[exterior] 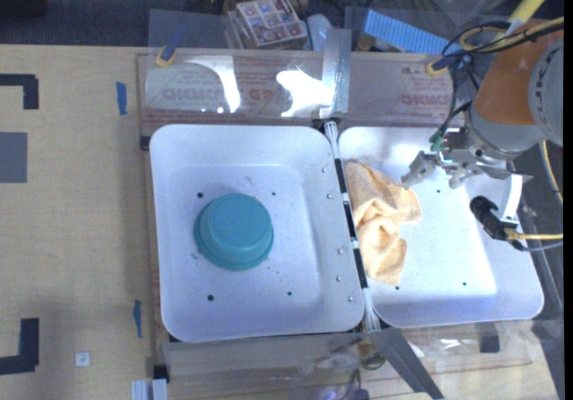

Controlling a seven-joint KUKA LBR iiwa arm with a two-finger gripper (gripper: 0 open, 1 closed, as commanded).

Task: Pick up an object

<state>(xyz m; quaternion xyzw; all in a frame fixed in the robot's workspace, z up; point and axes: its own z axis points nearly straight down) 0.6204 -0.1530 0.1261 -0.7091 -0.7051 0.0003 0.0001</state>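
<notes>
A crumpled pale-orange cloth (380, 219) lies along the right bin's (466, 295) left side; the gripper (439, 167) hovers at centre right, its state unclear.

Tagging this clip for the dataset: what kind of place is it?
Probably a robotics lab bench for grasping trials: two white bins side by side, a teal bowl and yellow cloth as test items, the gripper above.

- Gripper (439, 167) over the right bin (483, 295), near its far edge.
- Cloth (383, 221) just left of and nearer than the gripper, in that bin, against the wall shared with the left bin (179, 300).
- Bowl (235, 230) well left of the gripper, upside down in the left bin.
- Both bins side by side on the desk (72, 210).
</notes>
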